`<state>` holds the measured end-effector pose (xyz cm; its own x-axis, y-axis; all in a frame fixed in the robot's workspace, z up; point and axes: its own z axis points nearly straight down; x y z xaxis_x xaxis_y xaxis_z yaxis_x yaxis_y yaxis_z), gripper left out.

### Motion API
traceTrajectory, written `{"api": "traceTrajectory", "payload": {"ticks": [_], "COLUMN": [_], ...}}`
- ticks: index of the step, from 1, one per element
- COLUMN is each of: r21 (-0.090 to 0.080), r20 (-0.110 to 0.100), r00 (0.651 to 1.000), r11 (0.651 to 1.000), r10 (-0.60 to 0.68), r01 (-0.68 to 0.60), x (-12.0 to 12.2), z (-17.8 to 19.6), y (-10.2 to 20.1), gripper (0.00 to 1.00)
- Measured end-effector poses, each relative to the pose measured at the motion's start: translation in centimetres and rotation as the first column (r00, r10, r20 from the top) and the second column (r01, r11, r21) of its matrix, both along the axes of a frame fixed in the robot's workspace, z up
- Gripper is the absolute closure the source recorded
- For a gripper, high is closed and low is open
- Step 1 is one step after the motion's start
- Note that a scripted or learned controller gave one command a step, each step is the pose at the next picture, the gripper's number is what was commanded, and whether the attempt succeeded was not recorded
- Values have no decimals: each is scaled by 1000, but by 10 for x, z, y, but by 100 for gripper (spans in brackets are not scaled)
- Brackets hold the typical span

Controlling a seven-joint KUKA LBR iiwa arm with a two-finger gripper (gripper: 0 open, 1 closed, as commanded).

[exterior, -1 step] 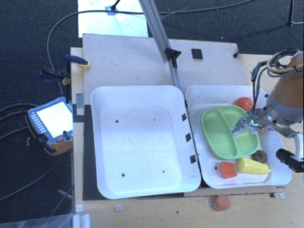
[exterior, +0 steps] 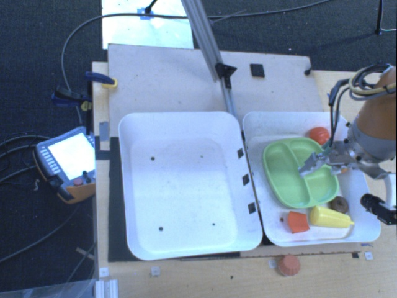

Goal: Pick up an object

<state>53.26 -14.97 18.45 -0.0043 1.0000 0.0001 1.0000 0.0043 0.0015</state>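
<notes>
Gripper over the green plate in the right bin.

The plate looks light, stiff and slick, best pinched at its raised rim or divider; the yellow piece, orange block and red ball seem easier. Whether the gripper is open or closed is unclear at this blur.

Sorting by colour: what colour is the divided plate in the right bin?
Light green; the divided plate shows in the camera view.
</notes>
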Motion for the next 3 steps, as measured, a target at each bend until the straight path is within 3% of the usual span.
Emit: {"api": "traceTrajectory", "payload": {"ticks": [1,2,3], "r21": [0,0,-5], "r20": [-4,6,24], "r00": [1000,1000,1000], "r11": [1000,1000,1000], "r10": [-3,-3,-2], "r01": [3,3,2], "x": [7,11,16], "z": [-59,-94,-79], "y": [0,0,-1], "gripper": [0,0,100]}}
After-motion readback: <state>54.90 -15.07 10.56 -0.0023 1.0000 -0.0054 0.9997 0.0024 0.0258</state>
